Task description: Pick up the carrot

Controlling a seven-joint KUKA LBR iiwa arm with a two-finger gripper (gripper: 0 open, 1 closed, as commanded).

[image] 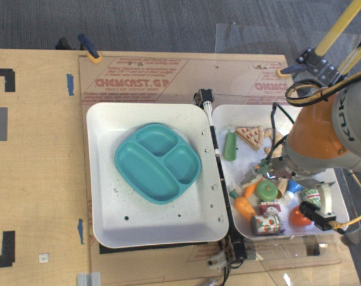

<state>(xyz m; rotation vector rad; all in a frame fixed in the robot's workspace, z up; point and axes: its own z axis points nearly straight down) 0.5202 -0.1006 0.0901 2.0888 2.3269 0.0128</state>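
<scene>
Camera view: carrot [246,200] lies lower right of frame, just lower-left of the gripper [267,173], long axis slanting; whether that gripper grips anything, I cannot tell

The arm [341,118] comes in from the right, its grey body bent downward and the broad orange band [314,139] sitting just above the wrist. Black cables loop over the top of that band. Below it the grey wrist narrows toward the tool [268,173], which points down and to the left, held low.
</scene>
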